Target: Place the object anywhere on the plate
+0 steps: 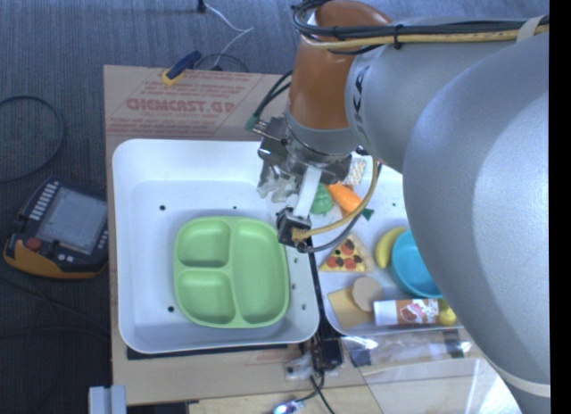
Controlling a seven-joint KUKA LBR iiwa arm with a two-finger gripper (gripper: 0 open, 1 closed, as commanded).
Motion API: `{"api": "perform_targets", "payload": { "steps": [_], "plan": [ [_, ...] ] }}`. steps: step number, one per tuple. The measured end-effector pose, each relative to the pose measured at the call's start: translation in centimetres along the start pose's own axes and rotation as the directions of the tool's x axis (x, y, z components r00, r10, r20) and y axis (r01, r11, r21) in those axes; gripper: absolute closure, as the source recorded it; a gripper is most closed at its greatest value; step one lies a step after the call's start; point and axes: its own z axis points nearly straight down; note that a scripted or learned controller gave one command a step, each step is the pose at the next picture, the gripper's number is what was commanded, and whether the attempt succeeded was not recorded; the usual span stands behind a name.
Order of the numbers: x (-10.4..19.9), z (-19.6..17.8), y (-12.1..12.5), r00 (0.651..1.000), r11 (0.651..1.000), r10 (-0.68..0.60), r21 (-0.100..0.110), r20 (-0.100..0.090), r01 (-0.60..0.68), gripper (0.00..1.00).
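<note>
Gripper (pixel 277 180) hangs over the back-right corner of the L bin (pixel 125 225), close to the wall it shares w/ the R bin (pixel 385 211). Can't tell if it's spread or closed, as the wrist blocks the view from above; nothing visibly gripped.

Green plate (pixel 232 269), 3 compartments, lies flat in the L bin, front-centre, its upper-right corner just below the gripper.

Can't tell which item is the task obj. The toy food is all in the R bin:
- orange carrot (pixel 343 196), just beside the gripper on the R side
- pizza slice (pixel 346 256), near the divider
- banana (pixel 385 247), touching the blue bowl (pixel 415 265)
- tan bread piece (pixel 352 294)
- small bottle (pixel 410 311) on its side, towards the front

Both bins sit on a cardboard sheet (pixel 178 104). A teach pendant (pixel 58 229) lies on the floor, well apart on the L.
</note>
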Motion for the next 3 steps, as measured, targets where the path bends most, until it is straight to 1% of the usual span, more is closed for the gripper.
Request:
{"api": "perform_targets", "payload": {
  "steps": [1,2,3],
  "plan": [
    [-0.24,0.14,0.07,1.0,1.0,0.003,0.001,0.003,-0.003,0.0],
    [-0.17,-0.66,0.01,1.0,1.0,0.0,0.005,0.006,0.0,1.0],
    [-0.19,-0.63,0.0,1.0,1.0,0.0,0.005,0.007,0.0,0.0]
  ]
}}
